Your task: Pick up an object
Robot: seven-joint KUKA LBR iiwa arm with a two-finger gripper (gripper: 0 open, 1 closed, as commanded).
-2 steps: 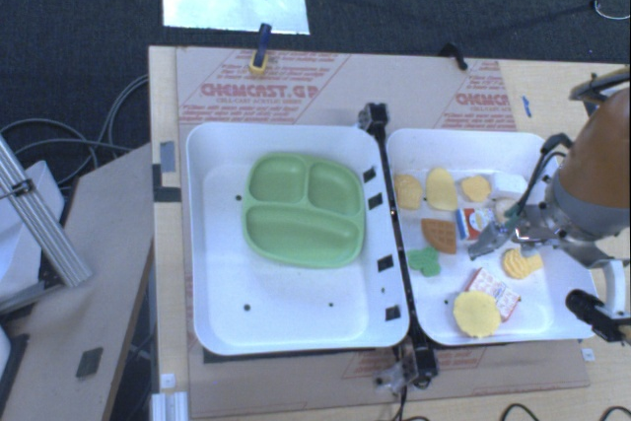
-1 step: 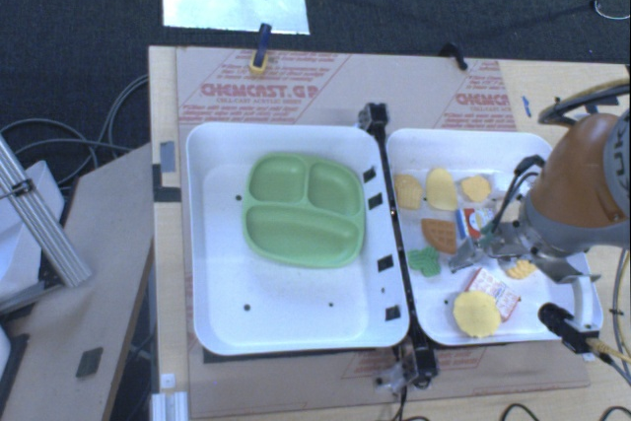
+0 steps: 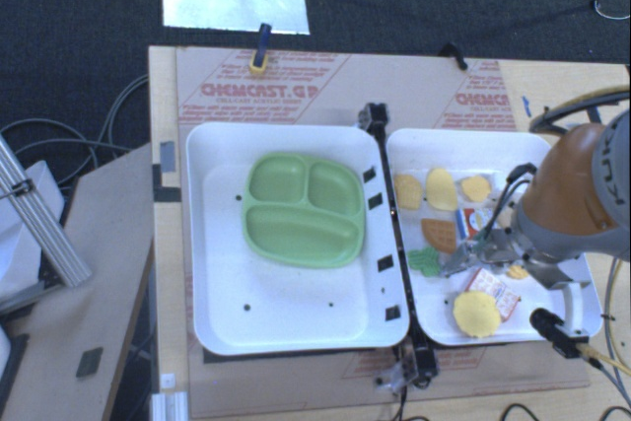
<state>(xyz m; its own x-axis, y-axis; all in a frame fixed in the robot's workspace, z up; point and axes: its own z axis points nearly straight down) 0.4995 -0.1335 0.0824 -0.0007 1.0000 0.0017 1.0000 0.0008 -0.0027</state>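
Jaws (image 3: 463, 258) low in right bin (image 3: 567, 306) among toy foods (grip state unreadable), green tray (image 3: 301, 212) left.

Look at the clear protective sheet (image 3: 296, 84) lying on the desk (image 3: 163, 212) behind the two white bins (image 3: 212, 311): you can read red print on it, "CHEMCAST GP", repeated across the sheet. One copy sits just behind the left bin, another runs at a slant behind the right bin. The smaller red lines around these words are too fine for you to read.
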